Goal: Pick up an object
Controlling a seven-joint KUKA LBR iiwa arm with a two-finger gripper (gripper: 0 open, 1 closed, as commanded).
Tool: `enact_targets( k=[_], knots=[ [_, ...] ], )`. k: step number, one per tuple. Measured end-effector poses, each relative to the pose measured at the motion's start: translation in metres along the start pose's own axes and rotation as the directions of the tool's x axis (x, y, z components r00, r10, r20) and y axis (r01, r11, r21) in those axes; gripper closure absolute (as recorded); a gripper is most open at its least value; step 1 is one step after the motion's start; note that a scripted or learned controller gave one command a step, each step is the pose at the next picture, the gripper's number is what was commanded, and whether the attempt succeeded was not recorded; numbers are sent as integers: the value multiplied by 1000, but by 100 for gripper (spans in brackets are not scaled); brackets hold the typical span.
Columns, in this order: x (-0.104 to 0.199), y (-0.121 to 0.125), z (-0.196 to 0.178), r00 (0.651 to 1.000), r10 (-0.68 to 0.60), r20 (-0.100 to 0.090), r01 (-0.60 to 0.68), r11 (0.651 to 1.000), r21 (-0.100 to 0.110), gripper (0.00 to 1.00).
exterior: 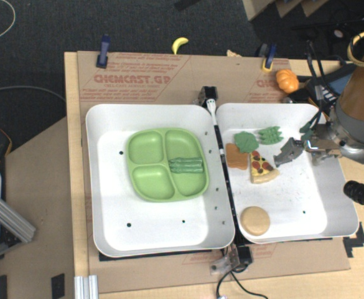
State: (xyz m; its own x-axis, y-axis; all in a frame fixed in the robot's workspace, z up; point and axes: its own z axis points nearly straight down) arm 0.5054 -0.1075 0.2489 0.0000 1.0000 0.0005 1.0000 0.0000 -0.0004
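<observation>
The right bin (306, 213) holds several toy foods: a dark green broccoli piece (245, 142), a lighter green leafy piece (270, 134), a brown toast slice (236, 157), a pizza slice (262, 167) and a round tan bun (255, 220) near the front edge. My gripper (287, 152) hangs low over the right bin, just right of the pizza slice and below the leafy piece, with nothing seen in it. The grey arm (356, 114) comes in from the right. In the left bin (107, 185) a green divided plate (150, 167) carries a green ridged piece (186, 165).
An orange toy (287, 80) and a yellow banana (180, 44) lie on the cardboard behind the bins. Blue clamps (103, 52) (269, 56) grip the back edge. A black clip (208, 95) joins the bins at the back. The right bin's front right floor is bare.
</observation>
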Motion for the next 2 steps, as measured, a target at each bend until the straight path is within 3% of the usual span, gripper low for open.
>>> enact_targets(
  k=[1, 2],
  knots=[
    [93, 6, -99, 1000, -11, -1, 11, 1000, -12, 0],
    [87, 5, -104, 1000, -1, 1, 1, 1000, -4, 100]
  ],
)
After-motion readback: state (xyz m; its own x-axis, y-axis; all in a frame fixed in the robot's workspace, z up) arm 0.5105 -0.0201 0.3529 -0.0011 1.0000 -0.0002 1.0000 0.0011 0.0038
